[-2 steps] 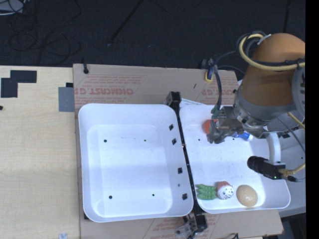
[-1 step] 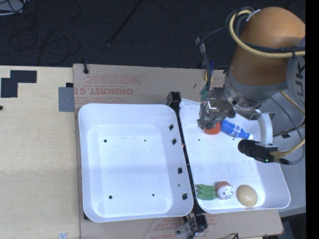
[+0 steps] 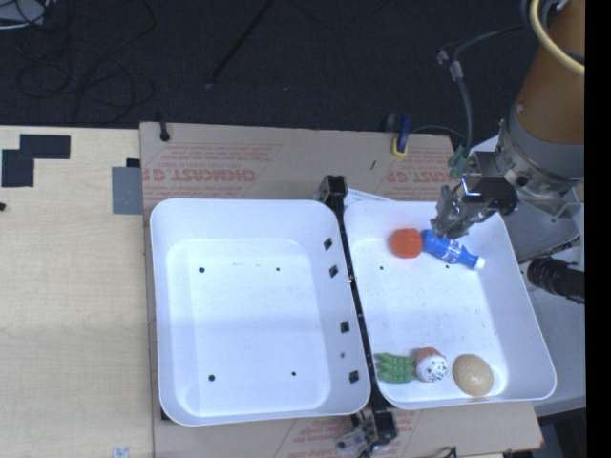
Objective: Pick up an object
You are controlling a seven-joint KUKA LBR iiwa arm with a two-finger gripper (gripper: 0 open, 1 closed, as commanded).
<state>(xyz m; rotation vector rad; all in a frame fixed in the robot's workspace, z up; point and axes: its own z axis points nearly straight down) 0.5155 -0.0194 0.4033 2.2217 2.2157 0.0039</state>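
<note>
Blue bottle touches orange ball, under jaws.

Two shallow white bins sit side by side, a left bin and a right bin. The right bin holds five small things: one orange ball, one blue bottle, one green toy, one red-and-white ball, and one tan egg-shaped object.
</note>
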